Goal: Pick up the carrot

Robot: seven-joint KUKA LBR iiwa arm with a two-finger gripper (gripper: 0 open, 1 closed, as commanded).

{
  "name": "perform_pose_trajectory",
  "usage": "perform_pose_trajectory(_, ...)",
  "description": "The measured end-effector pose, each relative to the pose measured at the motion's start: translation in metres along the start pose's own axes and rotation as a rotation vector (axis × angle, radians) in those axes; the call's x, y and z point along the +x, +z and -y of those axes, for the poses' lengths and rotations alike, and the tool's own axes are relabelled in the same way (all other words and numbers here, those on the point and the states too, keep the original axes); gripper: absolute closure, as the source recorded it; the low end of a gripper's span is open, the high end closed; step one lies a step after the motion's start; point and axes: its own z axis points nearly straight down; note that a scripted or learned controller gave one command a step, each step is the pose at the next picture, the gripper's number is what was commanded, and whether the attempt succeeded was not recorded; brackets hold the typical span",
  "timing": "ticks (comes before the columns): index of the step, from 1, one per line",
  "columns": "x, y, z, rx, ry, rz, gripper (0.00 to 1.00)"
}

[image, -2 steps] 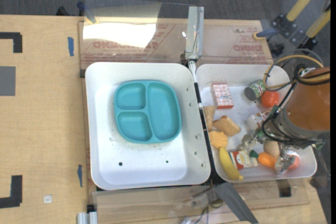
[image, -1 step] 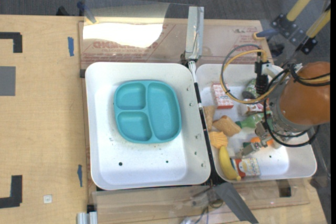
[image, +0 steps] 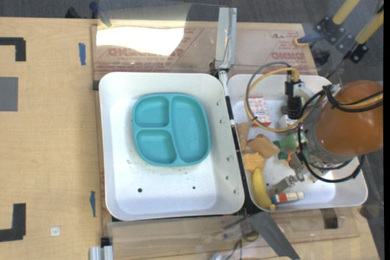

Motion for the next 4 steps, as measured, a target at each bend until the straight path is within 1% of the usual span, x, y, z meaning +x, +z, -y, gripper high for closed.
perform_pose_trajectory(1, -0.01, 0.001, 0.044, -0.007, -0.05, 0.002, 0.0)
perform_pose_trajectory(2, -0.01, 0.002, 0.068, -0.012, -0.184, 0.007, 0.0)
perform_pose_trajectory(3, -0.009, 0.001, 0.07, -0.011, 0.192, 0.001, 0.0)
perform_pose_trajectory(4, 0.039, 0.002, 0.088, -0.007, 0.094, 0.003, 0.0)
